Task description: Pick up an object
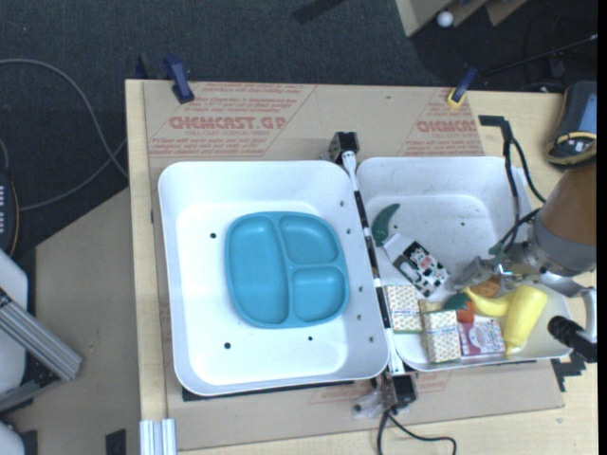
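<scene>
The left bin (190, 254) carries a blue divided plate (286, 267) lying flat in its middle. The right bin (446, 183) holds the clutter, all crowded toward its near right corner. There the arm (569, 221) reaches in, and its gripper (493, 271) sits low among the objects; whether it is released or clenched on anything cannot be told.

The likeliest target is the yellow bottle (524, 316) just beside it, lying on its side with its long axis running from near edge toward far left. A yellow banana (486, 301) touches it, and small boxes (432, 325) lie alongside (packed tight). The risk is a squeeze catching two items or nudging the bottle so it rolls off. A dark green leaf-shaped piece (384, 222) lies apart.
</scene>
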Controlling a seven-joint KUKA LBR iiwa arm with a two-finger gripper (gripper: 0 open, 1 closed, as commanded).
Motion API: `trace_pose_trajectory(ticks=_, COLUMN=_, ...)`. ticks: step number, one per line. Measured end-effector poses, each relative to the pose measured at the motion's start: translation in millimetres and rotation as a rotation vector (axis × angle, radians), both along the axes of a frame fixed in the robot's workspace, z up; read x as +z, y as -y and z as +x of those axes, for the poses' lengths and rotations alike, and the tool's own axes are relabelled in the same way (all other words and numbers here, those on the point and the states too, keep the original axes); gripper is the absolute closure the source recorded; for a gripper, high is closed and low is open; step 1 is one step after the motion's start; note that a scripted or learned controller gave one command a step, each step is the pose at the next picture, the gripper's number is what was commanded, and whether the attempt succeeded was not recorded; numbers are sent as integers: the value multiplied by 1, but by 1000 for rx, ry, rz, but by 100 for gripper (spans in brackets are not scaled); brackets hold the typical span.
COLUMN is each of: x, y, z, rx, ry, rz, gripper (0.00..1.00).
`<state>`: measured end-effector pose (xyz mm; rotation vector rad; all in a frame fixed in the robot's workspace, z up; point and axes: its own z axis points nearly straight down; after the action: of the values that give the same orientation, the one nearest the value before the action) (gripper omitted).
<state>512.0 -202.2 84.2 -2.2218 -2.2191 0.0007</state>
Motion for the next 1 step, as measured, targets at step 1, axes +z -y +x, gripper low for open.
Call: trace_pose_trajectory(ticks=1, x=11, y=0, z=1, rx=0, ry=5, rz=-2, gripper=100)
